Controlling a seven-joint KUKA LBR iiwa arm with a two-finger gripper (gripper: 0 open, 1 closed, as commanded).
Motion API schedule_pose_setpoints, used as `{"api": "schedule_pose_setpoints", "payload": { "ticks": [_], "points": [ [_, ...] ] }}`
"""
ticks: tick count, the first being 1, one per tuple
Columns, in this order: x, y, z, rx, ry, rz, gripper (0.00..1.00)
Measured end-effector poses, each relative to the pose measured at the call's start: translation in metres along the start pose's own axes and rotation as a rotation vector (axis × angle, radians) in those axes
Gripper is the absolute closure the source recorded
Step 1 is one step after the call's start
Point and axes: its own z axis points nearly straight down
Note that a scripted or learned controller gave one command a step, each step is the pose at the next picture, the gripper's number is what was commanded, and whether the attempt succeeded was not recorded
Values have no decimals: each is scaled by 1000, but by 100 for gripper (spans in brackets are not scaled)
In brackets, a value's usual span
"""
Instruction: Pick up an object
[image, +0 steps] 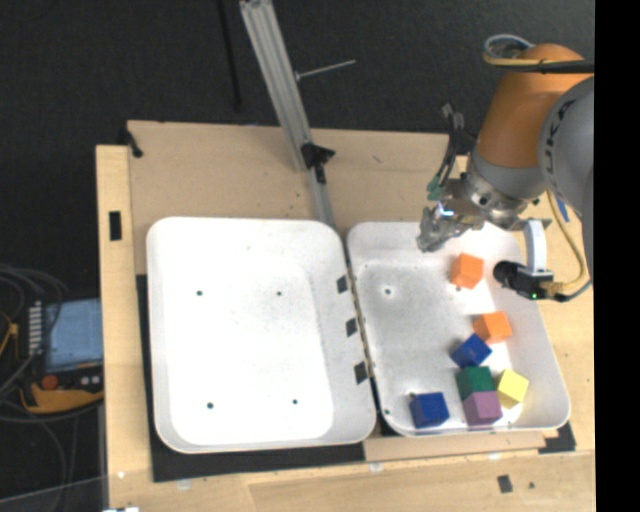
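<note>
Nearest you, along the front wall of the right bin (560, 400), sit a blue cube (429, 409), a purple cube (482, 407), a yellow cube (512, 386) and a green cube (475, 380). Behind them lie another blue cube (470, 350) and an orange cube (492, 326). A second orange cube (466, 270) rests just beside the gripper (434, 236), at the bin's far edge; you cannot tell how wide its fingers stand, and nothing shows between them. Your left bin (245, 330) lies alongside.
</note>
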Motion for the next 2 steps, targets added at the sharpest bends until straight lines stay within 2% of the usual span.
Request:
{"api": "schedule_pose_setpoints", "payload": {
  "ticks": [1, 2],
  "points": [
    [52, -10, -15, -2, 3, -2, 100],
    [107, -15, -8, 1, 1, -2, 100]
  ]
}}
